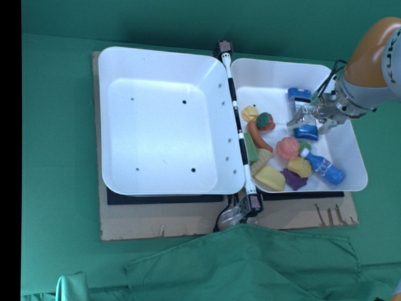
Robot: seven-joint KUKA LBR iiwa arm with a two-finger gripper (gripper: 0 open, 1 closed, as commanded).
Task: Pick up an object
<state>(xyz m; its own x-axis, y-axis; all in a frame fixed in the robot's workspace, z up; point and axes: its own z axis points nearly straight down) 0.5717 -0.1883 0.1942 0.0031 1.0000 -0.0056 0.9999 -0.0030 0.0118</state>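
Observation:
The right bin (351, 162) holds several toy pieces. My gripper (311, 121) hangs in the bin's upper right part, fingers spread, directly over a small blue piece (307, 132) that lies between the fingertips. Another blue block (299, 95) sits just behind it. I see nothing lifted off the bin floor.
Lower in the right bin lie a blue bottle (326, 168), a pink ball (288, 147), a yellow block (269, 178), a purple piece (293, 180), an orange piece (257, 137) and a red-green fruit (265, 121). The left bin (113, 68) adjoins it. Green cloth (250, 265) covers the front.

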